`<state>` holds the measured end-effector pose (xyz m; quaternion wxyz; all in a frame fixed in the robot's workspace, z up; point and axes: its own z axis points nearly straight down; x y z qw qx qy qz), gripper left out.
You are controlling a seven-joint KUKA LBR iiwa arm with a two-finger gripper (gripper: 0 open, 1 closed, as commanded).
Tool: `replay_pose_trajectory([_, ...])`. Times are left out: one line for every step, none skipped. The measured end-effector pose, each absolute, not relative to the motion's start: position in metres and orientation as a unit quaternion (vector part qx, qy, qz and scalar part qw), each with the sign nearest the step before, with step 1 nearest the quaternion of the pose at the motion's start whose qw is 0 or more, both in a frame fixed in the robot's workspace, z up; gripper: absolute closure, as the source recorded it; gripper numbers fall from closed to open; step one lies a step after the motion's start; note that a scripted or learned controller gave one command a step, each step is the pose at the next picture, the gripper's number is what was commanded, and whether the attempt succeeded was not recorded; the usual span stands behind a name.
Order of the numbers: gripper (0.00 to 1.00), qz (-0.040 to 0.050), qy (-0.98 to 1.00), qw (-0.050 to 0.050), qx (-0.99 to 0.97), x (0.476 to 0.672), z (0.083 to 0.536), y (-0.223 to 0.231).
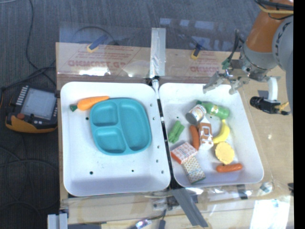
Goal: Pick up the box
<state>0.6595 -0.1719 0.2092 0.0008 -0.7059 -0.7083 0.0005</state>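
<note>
Spread wide and gripping nothing, the claw (222, 84) hangs at the upper right of the frame, over the top rim of the right bin (255, 149). We note its two fingers splayed apart, one toward the left and one pointing down, with no object between them. We see the grey arm (272, 30) with its orange band entering from the upper right corner.

We locate the box (194, 169), patterned and pale, in the lower part of the right bin, tilted, its upper end touching a red-and-white cube (183, 151). It lies well apart from the claw.

Around it in the same bin we record a green bottle (217, 110), a tin can (196, 114), a small carton (205, 133), a banana (221, 132), a green pod (176, 131), a small carrot (195, 137), a yellow round piece (224, 152) and a red sausage (229, 167).

In the left bin (81, 171) we find a teal divided tray (120, 125), and a large carrot (90, 102) just beside its upper left corner.
</note>
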Motion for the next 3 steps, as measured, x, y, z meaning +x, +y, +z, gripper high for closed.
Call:
replay_pose_trajectory([0.00,0.0017,-0.800,-0.001,-0.600,0.634,0.274,-0.191])
replay_pose_trajectory([1.00,0.0020,-0.799,-0.002,-0.601,0.635,0.283,-0.190])
replay_pose_trajectory([1.00,0.0002,-0.774,0.000,-0.633,0.590,0.293,-0.143])
